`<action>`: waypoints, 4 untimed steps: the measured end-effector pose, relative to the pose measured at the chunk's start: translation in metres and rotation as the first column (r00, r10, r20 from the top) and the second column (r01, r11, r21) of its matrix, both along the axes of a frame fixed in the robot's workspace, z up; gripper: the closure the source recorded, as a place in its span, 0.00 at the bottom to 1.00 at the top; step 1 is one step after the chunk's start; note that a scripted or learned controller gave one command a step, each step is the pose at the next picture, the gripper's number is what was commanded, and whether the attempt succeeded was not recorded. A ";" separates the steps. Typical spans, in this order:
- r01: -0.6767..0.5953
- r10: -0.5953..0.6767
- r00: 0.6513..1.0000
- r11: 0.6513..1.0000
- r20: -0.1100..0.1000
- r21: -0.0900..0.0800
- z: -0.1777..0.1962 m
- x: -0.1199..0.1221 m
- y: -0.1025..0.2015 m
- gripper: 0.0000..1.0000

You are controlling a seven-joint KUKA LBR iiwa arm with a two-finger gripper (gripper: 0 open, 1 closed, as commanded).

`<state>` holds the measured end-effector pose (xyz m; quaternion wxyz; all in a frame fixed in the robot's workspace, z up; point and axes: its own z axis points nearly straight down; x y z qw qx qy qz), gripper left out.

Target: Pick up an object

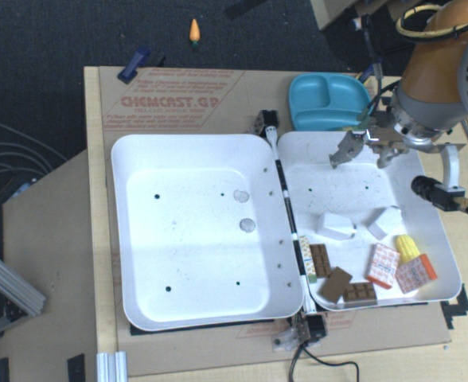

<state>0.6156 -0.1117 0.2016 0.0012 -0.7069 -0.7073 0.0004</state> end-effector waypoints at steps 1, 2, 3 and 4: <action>0.000 0.000 1.000 1.000 -0.001 0.000 0.009 -0.050 0.078 0.00; 0.003 -0.003 1.000 1.000 0.000 -0.002 -0.085 -0.134 -0.065 0.00; -0.005 0.005 1.000 1.000 0.002 0.010 -0.116 -0.098 -0.080 0.00; -0.011 0.011 1.000 1.000 -0.002 0.024 -0.117 -0.133 -0.099 0.00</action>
